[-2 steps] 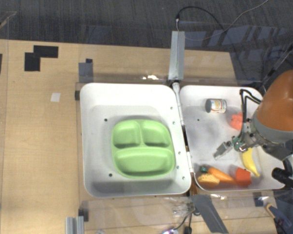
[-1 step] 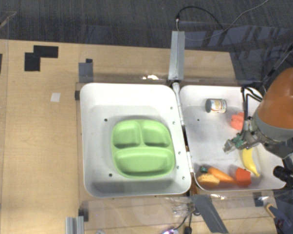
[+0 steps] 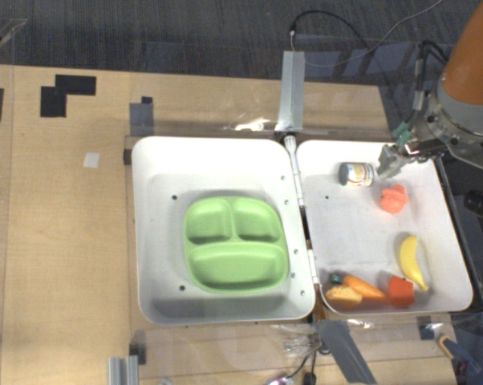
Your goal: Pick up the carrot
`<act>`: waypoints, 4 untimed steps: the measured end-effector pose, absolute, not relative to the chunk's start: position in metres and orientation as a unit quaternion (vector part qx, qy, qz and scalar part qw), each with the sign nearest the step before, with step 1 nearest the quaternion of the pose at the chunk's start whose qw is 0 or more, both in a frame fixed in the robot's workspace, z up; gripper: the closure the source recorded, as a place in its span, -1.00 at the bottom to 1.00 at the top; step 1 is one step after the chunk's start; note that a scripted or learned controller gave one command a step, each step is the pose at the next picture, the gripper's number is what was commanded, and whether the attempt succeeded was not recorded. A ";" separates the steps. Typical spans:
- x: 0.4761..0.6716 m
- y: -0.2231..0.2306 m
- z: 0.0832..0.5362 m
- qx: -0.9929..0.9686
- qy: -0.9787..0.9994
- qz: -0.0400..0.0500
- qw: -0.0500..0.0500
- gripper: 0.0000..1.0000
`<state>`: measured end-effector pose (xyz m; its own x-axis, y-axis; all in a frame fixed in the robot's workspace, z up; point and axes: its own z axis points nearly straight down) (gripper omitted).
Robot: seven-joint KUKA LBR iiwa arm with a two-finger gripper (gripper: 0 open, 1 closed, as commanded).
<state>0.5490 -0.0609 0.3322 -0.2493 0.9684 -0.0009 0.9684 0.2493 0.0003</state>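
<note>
One carrot (image 3: 363,286) lies at the right bin's (image 3: 456,239) near edge, partly overlapped by neighbouring toy food. Gripper (image 3: 388,162) hangs near the far wall beside a small can (image 3: 355,174); grip state unreadable.

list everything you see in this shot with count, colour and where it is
bins: 2, white, side by side on the bench
divided plate: 1, green, middle of the left bin
can: 1, silver, lying at the back of the right bin
pink object: 1, pink-red, right bin, right of the can
banana: 1, yellow, right bin near the right wall
carrot: 1, orange, front of the right bin
red block: 1, red, right of the carrot
bread-like item: 1, tan-orange, front left corner of the right bin
gripper: 1, grey, above the back of the right bin beside the can
</note>
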 end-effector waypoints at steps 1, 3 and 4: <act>0.549 -0.061 0.332 0.612 0.791 0.000 0.000 -1.00; 0.488 -0.046 0.187 0.458 0.889 0.000 0.000 -1.00; 0.536 -0.038 0.193 0.364 0.931 0.001 0.001 -1.00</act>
<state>0.5356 -0.0380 0.1926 -0.7353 0.6778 -0.0009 0.6778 0.7353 0.0015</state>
